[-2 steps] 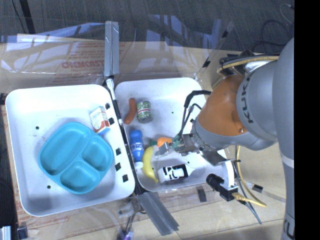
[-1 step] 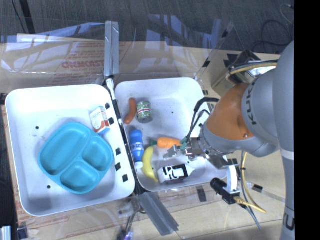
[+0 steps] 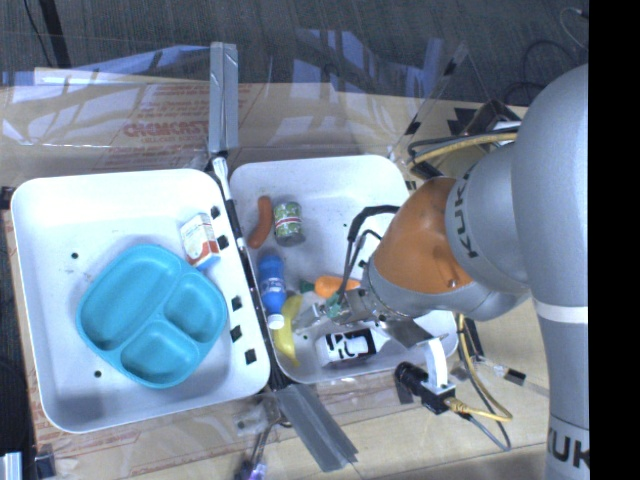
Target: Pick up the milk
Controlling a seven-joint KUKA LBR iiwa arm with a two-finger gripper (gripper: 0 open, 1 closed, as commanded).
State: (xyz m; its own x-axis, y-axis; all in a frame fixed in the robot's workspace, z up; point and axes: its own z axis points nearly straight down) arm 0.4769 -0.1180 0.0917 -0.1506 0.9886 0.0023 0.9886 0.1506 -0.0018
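Milk, a small white carton with a red-orange label [image 3: 198,238], sits in the left white bin [image 3: 40,268], just beside the upper right edge of the blue three-compartment plastic tray [image 3: 150,313]. Its print is too small for you to read. Right of centre, the grey arm's orange band [image 3: 425,248] hides most of the gripper [image 3: 338,313] over the right white bin [image 3: 330,178], so you cannot tell whether it is open or closed.

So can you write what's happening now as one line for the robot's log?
task: pick up milk | milk: left bin, beside tray | end effector: low in right bin, near bottle | milk not held
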